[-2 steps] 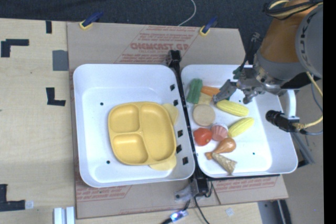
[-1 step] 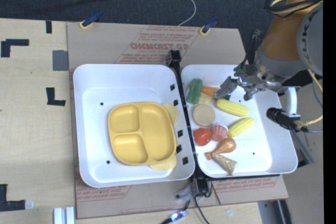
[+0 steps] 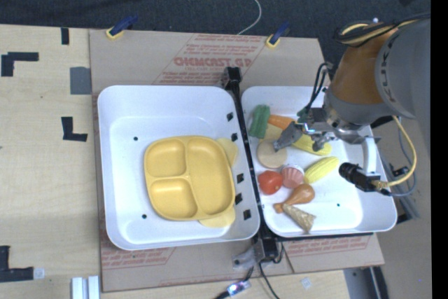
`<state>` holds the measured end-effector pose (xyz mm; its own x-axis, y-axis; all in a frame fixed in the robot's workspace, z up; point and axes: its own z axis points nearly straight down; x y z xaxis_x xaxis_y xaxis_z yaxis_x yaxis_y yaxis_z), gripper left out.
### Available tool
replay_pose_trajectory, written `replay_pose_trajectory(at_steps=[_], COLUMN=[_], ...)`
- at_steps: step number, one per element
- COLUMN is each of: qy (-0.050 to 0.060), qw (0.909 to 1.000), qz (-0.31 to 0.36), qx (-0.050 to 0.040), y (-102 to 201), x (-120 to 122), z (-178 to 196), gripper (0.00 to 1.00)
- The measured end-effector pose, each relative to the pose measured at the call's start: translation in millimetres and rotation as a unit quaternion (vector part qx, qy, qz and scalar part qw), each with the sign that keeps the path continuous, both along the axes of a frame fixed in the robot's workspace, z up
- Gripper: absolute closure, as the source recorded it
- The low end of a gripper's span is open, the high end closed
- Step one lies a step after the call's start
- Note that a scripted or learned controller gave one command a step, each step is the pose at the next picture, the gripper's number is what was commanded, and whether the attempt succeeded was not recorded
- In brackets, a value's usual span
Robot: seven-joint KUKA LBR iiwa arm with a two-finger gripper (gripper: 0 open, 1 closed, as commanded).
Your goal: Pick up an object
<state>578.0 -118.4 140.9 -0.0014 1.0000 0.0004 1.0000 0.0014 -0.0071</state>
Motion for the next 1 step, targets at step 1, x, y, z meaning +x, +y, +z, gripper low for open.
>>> replay_pose_trajectory(at_steps=[1], qy=[-0.003], qw=[1.0000], qz=[-0.001], qx=[-0.0002], y=[0.6], x=[0.0], z=[-51.9], gripper=[0.00])
